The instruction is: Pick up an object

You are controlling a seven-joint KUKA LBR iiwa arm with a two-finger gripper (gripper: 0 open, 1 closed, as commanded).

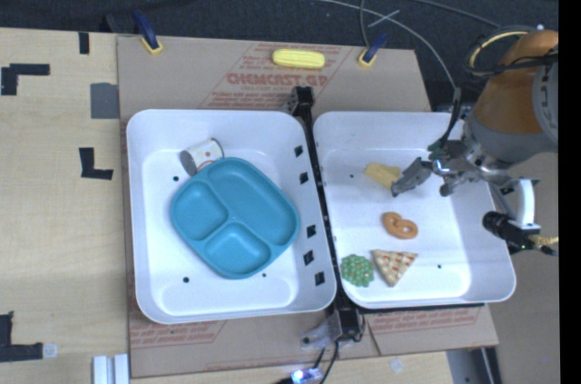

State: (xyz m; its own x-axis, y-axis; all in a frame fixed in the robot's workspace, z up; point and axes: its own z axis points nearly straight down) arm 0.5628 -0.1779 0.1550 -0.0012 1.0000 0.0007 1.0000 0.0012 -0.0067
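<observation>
Left bin (145,219): one blue sectioned plate (234,216) with three compartments, lying flat at centre. Touching its upper left edge is a small white cup (201,155) lying on its side, with a red mark on its wall.

Behind the bins, on the brown cardboard sheet (254,78), lies a yellow corn cob toy (298,59). Red print on the cardboard is only partly legible; "CHEM" can be made out.

Right bin (490,282): a pale yellow wedge (381,174) near the upper middle, a brown pretzel (399,226) below it, a green cluster (356,270) and a tan cracker-patterned triangle (394,264) side by side at the front edge.

The gripper (410,178) stands just right of the yellow wedge. Whether its jaws are open or closed cannot be determined.
</observation>
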